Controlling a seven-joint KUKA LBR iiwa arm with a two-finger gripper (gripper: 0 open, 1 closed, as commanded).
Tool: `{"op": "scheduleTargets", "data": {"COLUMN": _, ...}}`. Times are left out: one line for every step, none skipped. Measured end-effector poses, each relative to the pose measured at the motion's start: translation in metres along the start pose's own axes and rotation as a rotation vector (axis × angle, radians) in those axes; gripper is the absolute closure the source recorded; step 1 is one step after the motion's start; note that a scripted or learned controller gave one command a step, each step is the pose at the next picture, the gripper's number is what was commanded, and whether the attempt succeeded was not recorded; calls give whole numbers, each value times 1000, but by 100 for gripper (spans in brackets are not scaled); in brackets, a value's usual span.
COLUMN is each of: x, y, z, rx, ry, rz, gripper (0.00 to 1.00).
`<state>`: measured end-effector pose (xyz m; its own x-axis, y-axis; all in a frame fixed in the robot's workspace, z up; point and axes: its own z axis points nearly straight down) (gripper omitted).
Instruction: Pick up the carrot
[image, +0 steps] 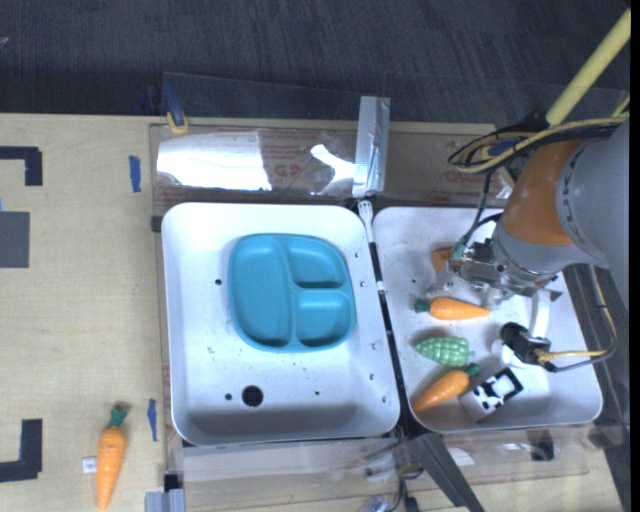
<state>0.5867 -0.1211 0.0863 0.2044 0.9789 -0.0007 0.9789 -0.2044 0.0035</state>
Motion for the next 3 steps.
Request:
{"op": "scheduleTargets", "data": {"x": 0, "y": 0, "z": 0, "rx": 0, "ry": 0, "rz": 0, "gripper": 0}}
{"op": "scheduleTargets", "data": {"x": 44, "y": -9, "z": -101, "rx": -3, "ry": 2, "rz": -117, "gripper": 0}}
{"op": "scheduleTargets", "data": {"x": -14, "y": -21, "z": -39, "rx": 9, "ry": 0, "rz": -84, "gripper": 0}}
